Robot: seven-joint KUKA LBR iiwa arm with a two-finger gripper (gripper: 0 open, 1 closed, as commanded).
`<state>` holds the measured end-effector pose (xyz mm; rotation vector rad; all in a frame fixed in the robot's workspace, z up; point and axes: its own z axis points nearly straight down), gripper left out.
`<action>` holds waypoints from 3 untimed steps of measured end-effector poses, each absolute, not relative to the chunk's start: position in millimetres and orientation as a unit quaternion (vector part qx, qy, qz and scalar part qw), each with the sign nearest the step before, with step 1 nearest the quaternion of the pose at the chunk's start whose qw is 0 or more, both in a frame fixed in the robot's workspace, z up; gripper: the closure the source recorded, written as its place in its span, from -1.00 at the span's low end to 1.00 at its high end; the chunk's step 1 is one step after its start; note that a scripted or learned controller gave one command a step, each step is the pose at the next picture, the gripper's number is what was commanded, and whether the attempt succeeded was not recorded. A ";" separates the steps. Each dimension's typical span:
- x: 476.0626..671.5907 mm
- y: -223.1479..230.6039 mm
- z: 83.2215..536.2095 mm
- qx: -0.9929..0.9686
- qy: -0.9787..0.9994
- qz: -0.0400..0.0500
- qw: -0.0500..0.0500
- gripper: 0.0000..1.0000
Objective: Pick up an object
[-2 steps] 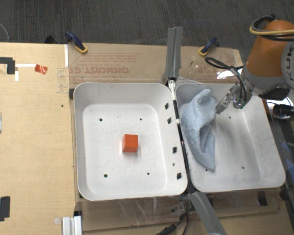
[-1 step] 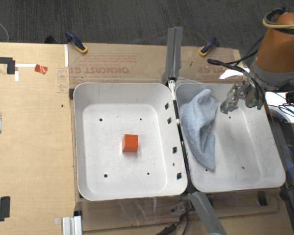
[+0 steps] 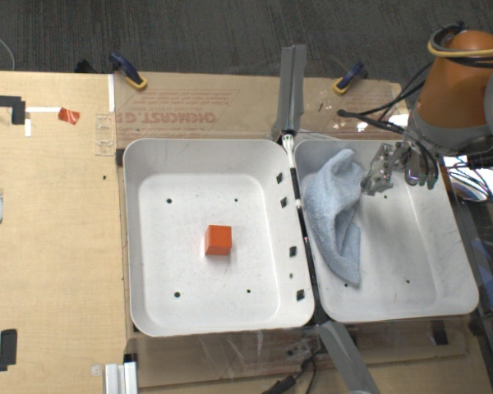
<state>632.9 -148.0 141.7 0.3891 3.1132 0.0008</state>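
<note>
1. Gripper (image 3: 376, 179): low over the right bin (image 3: 444, 302), at the cloth's upper right edge; whether the jaws are apart or together cannot be told.
2. Grey-blue cloth (image 3: 335, 220): crumpled along the right bin's left wall; its raised fold beside the gripper looks like the likeliest grasp point.
3. Orange block (image 3: 218, 240): sits alone mid-floor in the left bin (image 3: 148, 302), well apart from the gripper.

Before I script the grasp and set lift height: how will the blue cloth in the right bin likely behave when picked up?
The blue cloth lies crumpled in folds, so it is probably floppy and would drape and hang long. It looks light and unlikely to roll. Pinching one fold near the gripper may lift just part of it.
</note>
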 end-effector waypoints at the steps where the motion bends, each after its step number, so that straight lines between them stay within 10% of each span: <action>1: 643.7 -134.3 133.4 0.121 0.993 0.000 0.003 1.00; 3: 649.2 -65.2 211.6 0.256 0.967 0.000 0.002 1.00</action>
